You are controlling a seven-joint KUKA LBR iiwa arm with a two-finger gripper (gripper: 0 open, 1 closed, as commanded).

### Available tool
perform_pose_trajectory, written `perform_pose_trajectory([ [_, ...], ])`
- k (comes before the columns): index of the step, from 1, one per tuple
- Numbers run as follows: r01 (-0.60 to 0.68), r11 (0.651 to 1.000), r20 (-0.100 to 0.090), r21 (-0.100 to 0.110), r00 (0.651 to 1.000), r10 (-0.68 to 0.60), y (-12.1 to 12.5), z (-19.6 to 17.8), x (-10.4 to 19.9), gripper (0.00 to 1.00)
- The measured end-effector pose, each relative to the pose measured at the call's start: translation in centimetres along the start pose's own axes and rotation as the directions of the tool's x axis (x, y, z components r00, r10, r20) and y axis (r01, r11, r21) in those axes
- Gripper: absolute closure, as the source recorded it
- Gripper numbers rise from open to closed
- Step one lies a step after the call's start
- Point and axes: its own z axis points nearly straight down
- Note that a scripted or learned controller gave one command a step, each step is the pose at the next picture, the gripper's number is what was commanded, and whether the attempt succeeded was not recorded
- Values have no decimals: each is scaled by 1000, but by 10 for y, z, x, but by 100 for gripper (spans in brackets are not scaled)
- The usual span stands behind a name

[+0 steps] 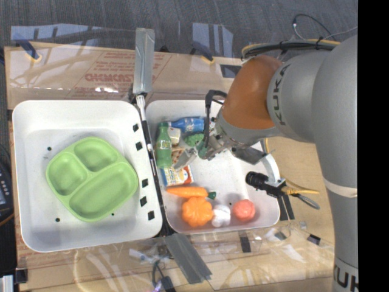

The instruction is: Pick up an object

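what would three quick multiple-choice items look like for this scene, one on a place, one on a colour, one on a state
1. Where does the divided plate lie?
A. in the left bin
B. in the right bin
C. on the cardboard behind the bins

2. What colour is the divided plate?
A. blue
B. light green
C. red

3. How does the carrot rest in the right bin?
A. standing on its tip
B. lying flat, just behind the small orange pumpkin
C. lifted above the bin

Key: 1 A, the plate sits alone in the left bin. 2 B, its three compartments are all light green. 3 B, the carrot lies lengthwise on the bin floor above the pumpkin in the view.
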Motion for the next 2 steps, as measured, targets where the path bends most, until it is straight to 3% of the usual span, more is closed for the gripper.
perform_pose_trajectory([
  [1,63,998,1,-1,998,-63,-53,13,16,0],
  [2,320,947,1,-1,947,-320,-42,29,13,0],
])
